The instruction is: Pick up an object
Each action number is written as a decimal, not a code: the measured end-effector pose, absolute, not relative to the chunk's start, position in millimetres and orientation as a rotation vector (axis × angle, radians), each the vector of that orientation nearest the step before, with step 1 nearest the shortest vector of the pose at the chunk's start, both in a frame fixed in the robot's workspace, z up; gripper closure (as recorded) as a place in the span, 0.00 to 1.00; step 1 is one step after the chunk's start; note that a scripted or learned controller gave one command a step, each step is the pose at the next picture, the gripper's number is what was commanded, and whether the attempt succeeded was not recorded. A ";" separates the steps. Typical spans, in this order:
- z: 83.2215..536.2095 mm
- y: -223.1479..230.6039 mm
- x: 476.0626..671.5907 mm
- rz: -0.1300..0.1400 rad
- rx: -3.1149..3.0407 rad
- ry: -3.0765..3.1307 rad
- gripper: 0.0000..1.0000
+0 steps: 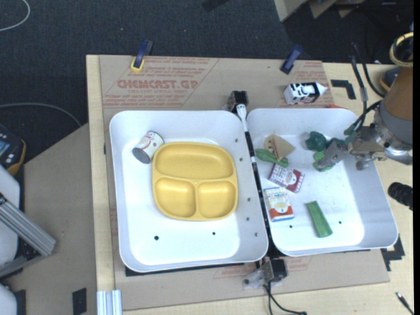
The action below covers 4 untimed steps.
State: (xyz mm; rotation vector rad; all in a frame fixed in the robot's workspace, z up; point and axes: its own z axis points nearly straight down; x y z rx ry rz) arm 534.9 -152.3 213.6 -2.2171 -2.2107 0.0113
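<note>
Two shallow white bins sit side by side before us. In the left bin [125, 195] lie a yellow divided tray [195, 179] and a small tipped cup [147, 146]. Nearest in the right bin [374, 222] we see a green stick [320, 218] and a small red-and-white carton [281, 204], then a patterned packet [286, 176], a tan wedge [280, 146] and a dark green lump [317, 140]. The gripper [326, 161] hangs low over that bin's far side, just beside the lump; we cannot tell its grasp (a greenish shape shows at its tip). We judge the pick is at the reaching stage; next we must centre on one item. Beyond, the cardboard-topped bench [197, 77] carries two clamps [140, 56], with dark carpet [98, 18] behind.
</note>
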 end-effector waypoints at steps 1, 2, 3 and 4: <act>220.2 -152.2 537.7 0.000 -2.222 -2.222 0.00; 172.7 -148.7 528.8 0.003 -2.218 -2.217 0.00; 125.1 -149.4 519.4 0.005 -2.217 -2.215 0.00; 82.0 -148.5 518.6 0.003 -2.218 -2.217 0.00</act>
